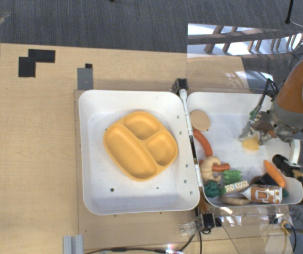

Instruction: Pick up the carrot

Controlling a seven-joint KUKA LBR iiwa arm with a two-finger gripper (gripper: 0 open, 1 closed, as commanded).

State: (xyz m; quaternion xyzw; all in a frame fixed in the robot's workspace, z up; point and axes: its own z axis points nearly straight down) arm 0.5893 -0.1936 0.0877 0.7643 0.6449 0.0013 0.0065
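I see the gripper (257, 128) low over the right bin (225, 115), its fingers apart, with nothing between them. Just under it lies a pale yellow lump (251, 144), soft-edged. The carrot (274, 173) sits nearer the camera and to the right of the gripper, by the bin's right wall: a smooth orange taper, its long axis on a diagonal, one end up-left toward the gripper, the other down-right. Beside it at the near rim lies a small carton (266, 194). Left of the gripper I make out a tan disc (200, 120), a red sausage shape (202, 142) and a heap of toy food (222, 178). Further left, the other bin (95, 194) holds a glossy yellow tray (140, 144) with three hollows. Both bins are smooth white plastic, on a pale wood bench (29, 157). Beyond the bench runs dark ribbed carpet (88, 9).
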